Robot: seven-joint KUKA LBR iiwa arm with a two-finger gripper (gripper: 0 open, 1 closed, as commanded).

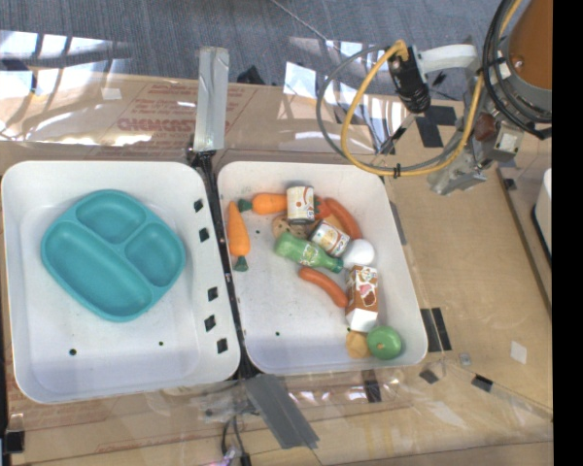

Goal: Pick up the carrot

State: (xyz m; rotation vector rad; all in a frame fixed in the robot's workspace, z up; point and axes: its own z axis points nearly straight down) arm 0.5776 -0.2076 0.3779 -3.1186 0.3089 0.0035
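The carrot [236,233] lies against the left wall of the right bin [272,357], long axis running up the view, apart from the pile of toy food to its right. A good pick should come straight down over its middle, closing across the narrow width and staying clear of the wall. It is orange, tapered, green at the top end. The arm [525,47] is outside the bin, up right; how its grasping part stands I cannot tell.

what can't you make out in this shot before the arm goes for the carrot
- Gripper: the arm is cut off by the camera view's top right corner, behind looping cables.
- Cans: labels too small to read.
- Items under the green bottle: overlapped in the pile, hard to identify.
- Carrot: lies clear by the right bin's left wall.
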